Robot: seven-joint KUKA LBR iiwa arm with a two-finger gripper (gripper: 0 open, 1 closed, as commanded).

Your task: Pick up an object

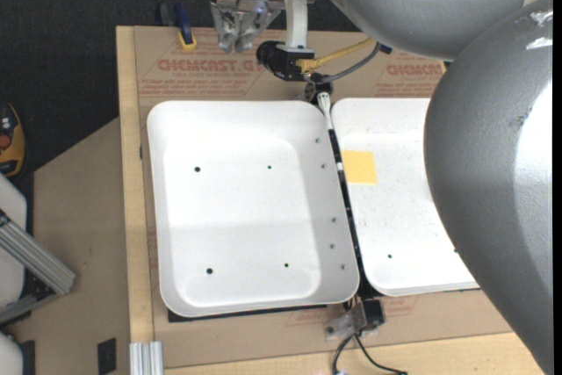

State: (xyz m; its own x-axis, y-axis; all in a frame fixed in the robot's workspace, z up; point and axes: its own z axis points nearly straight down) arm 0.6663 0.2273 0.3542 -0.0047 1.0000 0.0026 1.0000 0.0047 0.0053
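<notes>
We see the gripper (235,32) hanging above the bench's far edge, beyond the left bin (171,215), its fingers close together with nothing between them. The yellow square object (359,167) lies flat in the right bin (395,281), near the wall dividing the bins, well apart from the gripper.
</notes>
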